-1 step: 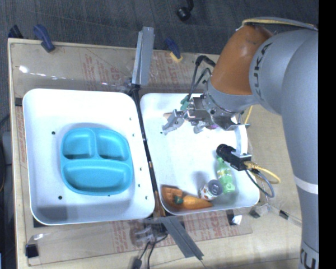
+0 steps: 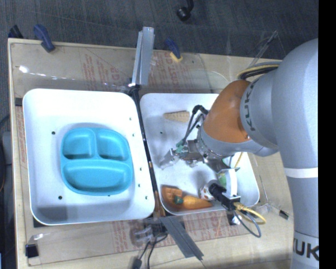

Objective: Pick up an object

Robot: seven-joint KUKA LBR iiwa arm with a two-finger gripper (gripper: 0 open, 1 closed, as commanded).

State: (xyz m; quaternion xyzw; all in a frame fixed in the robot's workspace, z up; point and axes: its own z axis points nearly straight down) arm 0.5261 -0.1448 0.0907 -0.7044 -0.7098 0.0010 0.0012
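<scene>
Objects for picking are seen in the right-hand shallow white bin, below and beside the end effector. The end effector is seen low over the middle of that bin, its metallic tip pointing toward the bin's left wall; whether it is open or closed cannot be told, and nothing can be made out in its grasp. Thin cables and a small green part are seen just behind it, and much of the mechanism is blurred into the wrist. Just below it, against the near wall of the bin, an orange carrot-shaped toy is laid on its side, with a small darker piece at its left end that is hard to identify. Beside the carrot to the right, a small white and red object is partly covered by a black cylindrical part of the arm. Near the far wall of the same bin, a tan cone-shaped piece is seen lying flat, well apart from the end effector. The right half of this bin is hidden by the orange band and the grey arm, which is cut off at the right. In the left-hand shallow white bin, a light blue plastic tray with three compartments is set in the middle. Both bins are carried by a pale wooden surface, with blue clamps at its far edge.
</scene>
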